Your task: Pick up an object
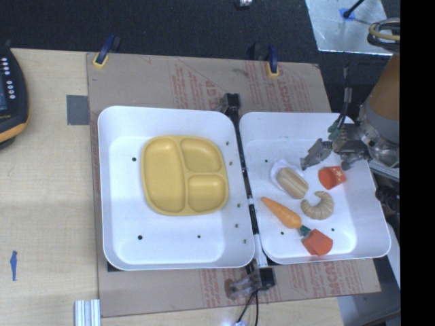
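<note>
Most of the arm [382,107] is cut off at the right of the frame, so only its orange band and part of the wrist are seen. The far right rim of the right bin [380,233] is partly covered by the arm's hardware in the middle right. A dark handheld device [12,97] at the upper left is cropped by the left edge, and its buttons are too small to be read. A small shiny object [245,1] at the top centre is too small to be identified. The printing on the brown board [197,80] under the bins is blurred and partly hidden by them. A metal piece [87,311] at the lower left is cut by the bottom edge.
</note>
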Action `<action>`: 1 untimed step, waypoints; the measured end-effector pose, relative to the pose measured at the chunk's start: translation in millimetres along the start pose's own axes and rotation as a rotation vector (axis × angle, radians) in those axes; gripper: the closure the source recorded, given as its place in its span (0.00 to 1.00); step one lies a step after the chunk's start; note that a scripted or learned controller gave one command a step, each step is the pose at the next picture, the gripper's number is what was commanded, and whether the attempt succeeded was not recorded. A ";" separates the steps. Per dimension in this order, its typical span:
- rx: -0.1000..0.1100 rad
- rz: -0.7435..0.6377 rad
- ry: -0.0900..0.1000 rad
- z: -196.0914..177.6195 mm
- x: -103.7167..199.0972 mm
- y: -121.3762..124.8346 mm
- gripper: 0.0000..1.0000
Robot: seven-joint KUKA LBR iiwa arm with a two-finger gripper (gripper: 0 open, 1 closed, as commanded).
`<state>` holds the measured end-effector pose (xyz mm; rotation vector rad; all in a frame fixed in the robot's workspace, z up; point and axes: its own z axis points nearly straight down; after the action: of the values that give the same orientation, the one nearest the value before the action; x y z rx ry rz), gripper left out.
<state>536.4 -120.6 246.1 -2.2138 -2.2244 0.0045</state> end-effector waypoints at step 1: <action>0.007 0.000 0.001 66.1 18.2 -12.4 0.00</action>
<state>523.6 -102.5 180.0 -2.2099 -2.2200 0.0106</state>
